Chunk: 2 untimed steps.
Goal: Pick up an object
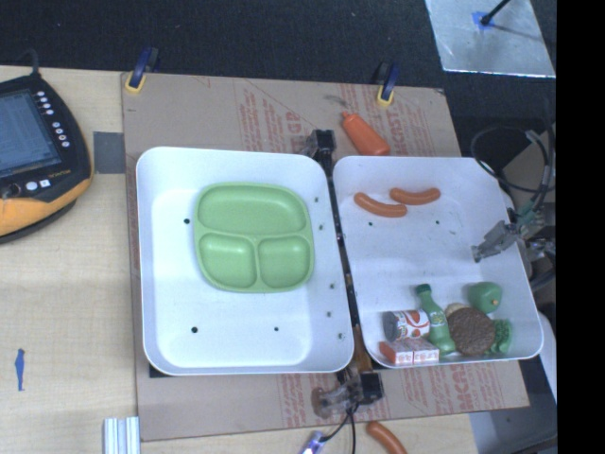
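Nearest the camera, along the front edge of the right-hand shallow white bin [444, 253], a small pile of toy food is sitting crowded into the corner: a red-and-white can [407, 325] is lying on its side, a green bottle [434, 318] is leaning across it, a flat red-and-white packet [412, 354] is resting just below them, and a round brown burger patty [470, 330] is touching a green leafy piece [500, 336] beside it, with a green pepper-like toy [485, 296] just behind. They are bunching together likely because the bin's raised wall is stopping them from sliding further. To the left, the second shallow white bin [165, 282] is holding a pale green three-compartment plastic plate [253, 236], lying flat and well apart from the toys. Further back in the right bin, two orange-red sausages [397, 200] are lying near each other on open floor, the easiest candidates for a pick since nothing is crowding them. At the right rim, the grey two-finger gripper [493, 242] is hovering low over the bin; it is too small and blurred to say how it is set, and nothing is visibly in its grasp. Beyond the bins, an orange carrot-shaped toy [364, 134] is lying on the brown cardboard sheet [236, 112].
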Available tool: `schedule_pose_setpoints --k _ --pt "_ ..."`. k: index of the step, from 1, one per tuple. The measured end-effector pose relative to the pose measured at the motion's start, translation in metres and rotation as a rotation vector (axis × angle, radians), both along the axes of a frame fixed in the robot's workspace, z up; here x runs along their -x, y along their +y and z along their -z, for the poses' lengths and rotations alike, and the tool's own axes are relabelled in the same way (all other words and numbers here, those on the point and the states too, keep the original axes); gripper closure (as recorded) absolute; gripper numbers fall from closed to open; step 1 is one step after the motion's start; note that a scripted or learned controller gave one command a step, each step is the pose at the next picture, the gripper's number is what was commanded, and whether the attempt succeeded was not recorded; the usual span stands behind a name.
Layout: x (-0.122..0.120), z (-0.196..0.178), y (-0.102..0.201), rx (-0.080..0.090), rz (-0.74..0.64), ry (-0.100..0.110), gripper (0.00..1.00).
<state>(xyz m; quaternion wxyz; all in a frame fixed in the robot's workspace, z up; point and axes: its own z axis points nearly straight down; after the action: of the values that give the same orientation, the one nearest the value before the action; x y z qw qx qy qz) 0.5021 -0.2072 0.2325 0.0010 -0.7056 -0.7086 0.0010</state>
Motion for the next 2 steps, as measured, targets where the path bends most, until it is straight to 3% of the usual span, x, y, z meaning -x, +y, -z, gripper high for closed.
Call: schedule_pose_setpoints --k 1,2 --pt "-0.059 0.115 0.012 0.0 -0.002 0.003 0.0" --pt "-0.154 0.136 0.016 -0.001 0.001 0.001 0.0"
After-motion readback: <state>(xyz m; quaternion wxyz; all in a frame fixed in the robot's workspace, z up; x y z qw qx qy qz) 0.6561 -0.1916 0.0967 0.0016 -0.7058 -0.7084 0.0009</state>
